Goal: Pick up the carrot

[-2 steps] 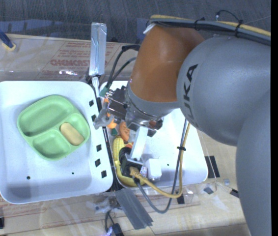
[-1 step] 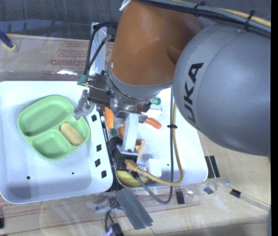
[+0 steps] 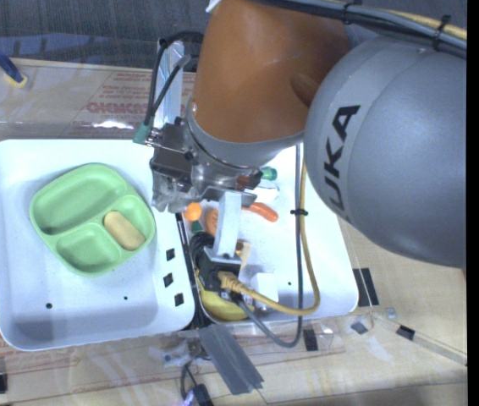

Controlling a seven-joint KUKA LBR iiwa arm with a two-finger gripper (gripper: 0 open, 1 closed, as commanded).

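While reaching leftward, arm (image 3: pixel 333 117) overhangs carrot (image 3: pixel 261 211).

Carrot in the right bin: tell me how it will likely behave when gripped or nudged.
The carrot looks like smooth, glossy toy plastic, so it is probably stiff, light and somewhat slippery. Its slim, rounded, tapering shape suggests it may roll or pivot if nudged. The gripper hides part of it, so its full shape is uncertain.
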